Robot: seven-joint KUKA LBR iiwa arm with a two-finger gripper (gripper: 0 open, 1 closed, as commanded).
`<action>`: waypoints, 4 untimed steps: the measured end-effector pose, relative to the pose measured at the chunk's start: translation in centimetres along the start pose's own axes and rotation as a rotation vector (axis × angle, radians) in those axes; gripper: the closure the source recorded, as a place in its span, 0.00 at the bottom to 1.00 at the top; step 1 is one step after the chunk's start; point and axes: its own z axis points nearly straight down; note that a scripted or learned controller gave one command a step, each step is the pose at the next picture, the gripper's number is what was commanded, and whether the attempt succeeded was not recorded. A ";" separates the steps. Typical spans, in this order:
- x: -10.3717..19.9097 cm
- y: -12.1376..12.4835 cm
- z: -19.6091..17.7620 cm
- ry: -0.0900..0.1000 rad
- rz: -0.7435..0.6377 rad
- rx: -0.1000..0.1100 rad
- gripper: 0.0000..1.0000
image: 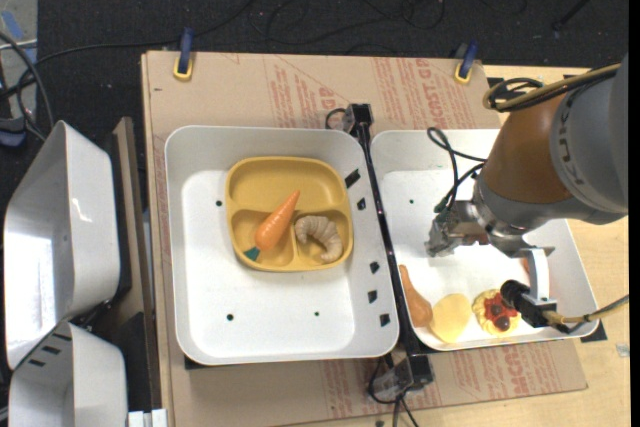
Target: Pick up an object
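Note:
My gripper [447, 237] hangs low over the middle of the right bin [420, 165], below the arm's orange band [530, 150]. Near that bin's front wall lie an orange drumstick-shaped piece [414, 295], a pale yellow round piece [452, 316] and a red and yellow piece [491, 312]. The gripper stands a little behind and above these three, apart from them. Nothing shows in its grasp.
The left bin [200, 315] holds a yellow divided plate [240, 185] with a carrot [277, 220] and a pale curled shrimp-like piece [320, 235] in it. A black divider [375, 215] runs between the bins. A cable [450, 155] loops behind the gripper.

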 end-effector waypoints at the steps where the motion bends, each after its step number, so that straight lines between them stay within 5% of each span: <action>1: -0.5 0.3 -4.3 -0.001 -0.003 -0.004 1.00; 2: 0.1 0.6 -10.6 -0.002 -0.008 -0.007 1.00; 3: 0.1 0.7 -12.2 -0.001 -0.007 -0.003 1.00; 4: 5.4 1.5 -13.3 0.001 -0.012 -0.002 1.00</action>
